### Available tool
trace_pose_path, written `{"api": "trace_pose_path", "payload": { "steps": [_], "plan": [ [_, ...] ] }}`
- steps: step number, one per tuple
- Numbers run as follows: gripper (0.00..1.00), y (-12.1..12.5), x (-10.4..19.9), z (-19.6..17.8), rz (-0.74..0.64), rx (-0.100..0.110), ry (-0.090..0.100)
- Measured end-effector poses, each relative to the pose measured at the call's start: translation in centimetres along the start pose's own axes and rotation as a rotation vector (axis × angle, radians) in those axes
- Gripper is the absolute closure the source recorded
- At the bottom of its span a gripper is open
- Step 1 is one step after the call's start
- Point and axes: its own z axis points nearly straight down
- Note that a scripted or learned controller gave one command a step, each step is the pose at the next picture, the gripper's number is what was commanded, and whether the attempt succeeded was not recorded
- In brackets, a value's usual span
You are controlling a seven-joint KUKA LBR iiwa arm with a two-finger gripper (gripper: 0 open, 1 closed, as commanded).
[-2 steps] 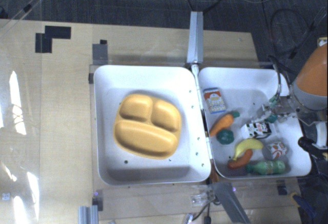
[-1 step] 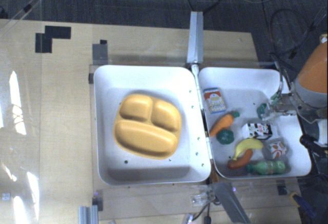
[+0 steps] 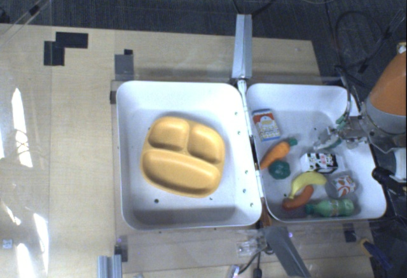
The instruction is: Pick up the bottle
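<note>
The bottle (image 3: pixel 331 208) is green and lies on its side along the front wall of the right bin (image 3: pixel 299 100), beside a red-brown sausage (image 3: pixel 299 198). My gripper (image 3: pixel 333 135) hangs over the right side of that bin, just above a small black-and-white carton (image 3: pixel 320 161). It is well back from the bottle, with a crumpled grey-and-red can (image 3: pixel 342 185) lying between the two. Nothing shows in its grasp.
The right bin also holds a banana (image 3: pixel 306 180), a carrot (image 3: pixel 276 152), a dark green round piece (image 3: pixel 278 170) and a small white, orange and blue box (image 3: pixel 265 125). A large yellow loaf-shaped thing (image 3: pixel 184 154) lies in the left bin (image 3: pixel 133 200). Cables trail behind the bins.
</note>
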Motion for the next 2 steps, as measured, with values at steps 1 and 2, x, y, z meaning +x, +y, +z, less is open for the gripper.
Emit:
{"api": "trace_pose_path", "payload": {
  "steps": [1,2],
  "plan": [
    [0.0,-0.8,0.2,3.1,0.01,0.002,0.003],
    [1.0,-0.5,0.3,2.0,0.007,-0.003,0.002]
  ]
}}
